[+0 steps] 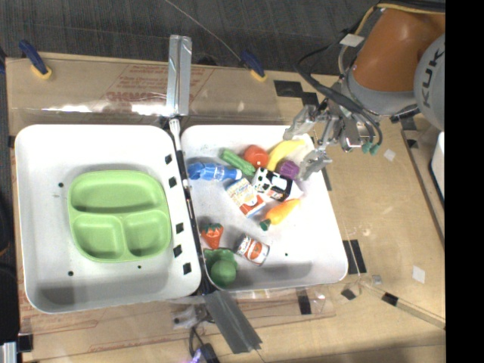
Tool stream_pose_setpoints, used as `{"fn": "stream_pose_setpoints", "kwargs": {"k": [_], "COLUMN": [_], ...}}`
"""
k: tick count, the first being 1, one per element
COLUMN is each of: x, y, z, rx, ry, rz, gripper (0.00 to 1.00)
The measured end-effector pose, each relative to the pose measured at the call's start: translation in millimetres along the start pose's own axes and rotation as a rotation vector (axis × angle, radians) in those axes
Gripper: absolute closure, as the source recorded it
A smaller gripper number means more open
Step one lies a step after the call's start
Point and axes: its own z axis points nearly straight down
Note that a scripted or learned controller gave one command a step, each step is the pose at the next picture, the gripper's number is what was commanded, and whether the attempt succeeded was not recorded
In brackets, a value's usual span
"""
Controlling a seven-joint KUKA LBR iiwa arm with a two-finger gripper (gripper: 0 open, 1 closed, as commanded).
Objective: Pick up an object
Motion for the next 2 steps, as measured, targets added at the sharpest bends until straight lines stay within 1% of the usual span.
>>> {"fn": "stream_pose_setpoints", "kwargs": {"k": [1,2], "x": [9,57], "y": [-7,-7], "z": [129,135], "rx": [0.008,0.015], "ry": [-0.028,-0.055], "rz": [-0.025,-0.049], "gripper": [0.0,0.0]}}
